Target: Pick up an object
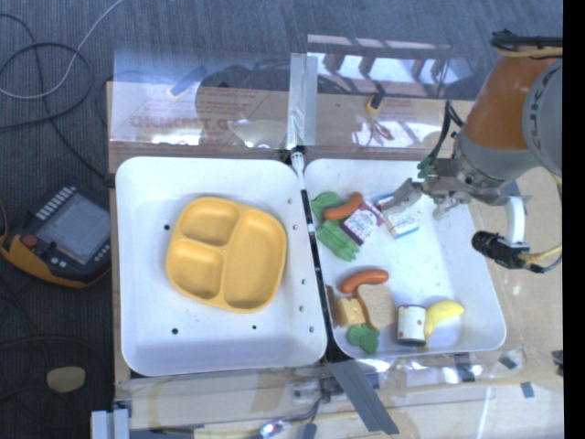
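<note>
The arm [526,99] runs off the right edge; the small packet [403,224] is unreadably blurred.

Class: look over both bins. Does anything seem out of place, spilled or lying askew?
Nothing is spilled or broken. The yellow tray sits flat, slightly turned, in the left bin. In the right bin the toy food lies jumbled; the can lies tipped beside the banana, and the gripper hovers over the packets.

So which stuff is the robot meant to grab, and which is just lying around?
For the job:
- hand over the right bin
- sausage
- banana
- small can
- bread slice
- red packet

Just lying about:
- yellow divided plate in the left bin
- handheld controller on the floor
</note>
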`<state>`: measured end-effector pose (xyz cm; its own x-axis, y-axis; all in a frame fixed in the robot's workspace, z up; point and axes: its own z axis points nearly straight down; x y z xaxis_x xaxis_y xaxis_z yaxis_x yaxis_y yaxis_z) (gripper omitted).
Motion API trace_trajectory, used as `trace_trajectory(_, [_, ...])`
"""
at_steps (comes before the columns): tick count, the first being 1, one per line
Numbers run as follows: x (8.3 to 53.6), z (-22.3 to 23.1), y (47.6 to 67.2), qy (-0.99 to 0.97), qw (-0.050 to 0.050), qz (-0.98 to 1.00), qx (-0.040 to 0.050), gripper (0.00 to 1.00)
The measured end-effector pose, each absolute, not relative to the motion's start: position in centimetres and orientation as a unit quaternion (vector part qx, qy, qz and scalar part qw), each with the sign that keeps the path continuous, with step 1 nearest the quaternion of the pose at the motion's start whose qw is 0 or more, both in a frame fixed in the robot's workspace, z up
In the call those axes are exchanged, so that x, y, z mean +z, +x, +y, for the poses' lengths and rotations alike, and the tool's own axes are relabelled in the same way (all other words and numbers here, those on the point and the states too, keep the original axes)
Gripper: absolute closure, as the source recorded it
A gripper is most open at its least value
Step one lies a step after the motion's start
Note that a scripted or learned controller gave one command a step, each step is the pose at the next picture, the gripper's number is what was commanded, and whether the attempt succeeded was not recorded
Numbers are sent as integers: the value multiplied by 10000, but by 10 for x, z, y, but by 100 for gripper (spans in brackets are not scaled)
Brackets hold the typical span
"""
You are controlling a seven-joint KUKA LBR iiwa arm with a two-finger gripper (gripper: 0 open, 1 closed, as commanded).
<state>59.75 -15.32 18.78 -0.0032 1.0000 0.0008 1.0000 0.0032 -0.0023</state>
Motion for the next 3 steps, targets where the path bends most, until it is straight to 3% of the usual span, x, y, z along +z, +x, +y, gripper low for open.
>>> trace_trajectory(1, [105, -145, 639, -7425, -87, -6697, -56, 0])
trace_trajectory(2, [102, -158, 650, -6969, -112, -7170, -81, 0])
trace_trajectory(3, [114, -158, 652, -6960, -161, -7178, -96, 100])
